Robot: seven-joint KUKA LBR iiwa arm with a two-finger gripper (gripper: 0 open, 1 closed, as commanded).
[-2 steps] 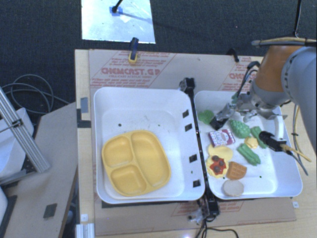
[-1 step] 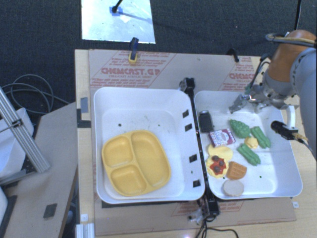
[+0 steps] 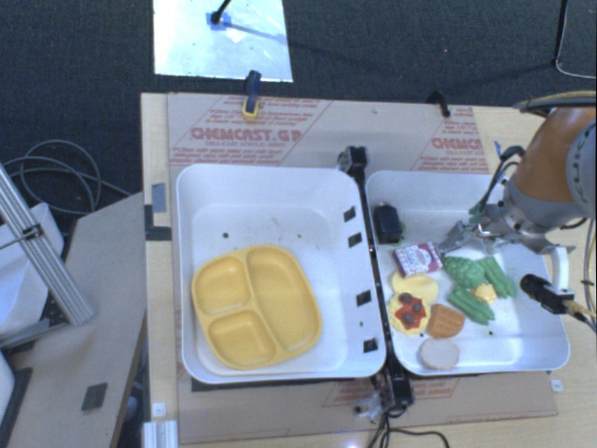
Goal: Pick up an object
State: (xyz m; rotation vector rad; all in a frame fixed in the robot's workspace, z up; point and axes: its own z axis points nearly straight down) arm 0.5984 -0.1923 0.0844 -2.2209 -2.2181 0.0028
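My gripper (image 3: 464,234) hangs low over the right bin (image 3: 541,348), near its middle, reaching in from the right under the orange-banded wrist (image 3: 550,171). Just left of and below it lies a small pink and white box (image 3: 417,258). Green toy vegetables (image 3: 478,273) lie right under the wrist, with another green piece (image 3: 471,304) and a small yellow piece (image 3: 485,294) beside them. Closer to the front are a yellow slice with red toppings (image 3: 410,312), a brown waffle-like piece (image 3: 445,322) and a beige round disc (image 3: 438,354). A black object (image 3: 387,222) sits at the bin's back left.
The left bin (image 3: 280,189) holds a yellow divided tray (image 3: 254,304). A ridge with black clips (image 3: 359,241) separates the two bins. A black fitting (image 3: 546,292) with cables sticks out over the right bin's right side.
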